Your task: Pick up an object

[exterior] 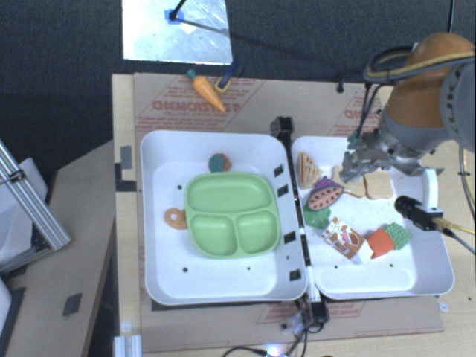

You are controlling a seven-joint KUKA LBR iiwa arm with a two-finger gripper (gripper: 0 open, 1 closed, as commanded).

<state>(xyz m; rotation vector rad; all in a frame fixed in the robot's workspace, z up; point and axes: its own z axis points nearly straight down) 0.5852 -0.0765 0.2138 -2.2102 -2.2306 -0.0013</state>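
robot gripper (358, 162) low in the right bin (424, 277), over toast slices (375, 187) beside a purple toy (eggplant-like) (325, 195); finger spread cannot be told. crowded toys could make it nudge neighbours or close on nothing.

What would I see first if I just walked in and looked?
Probably the light green plastic divided plate, sitting in the middle of the left white bin. Next, the big grey arm with its orange band, whose end effector hangs over the toy food in the right white bin.
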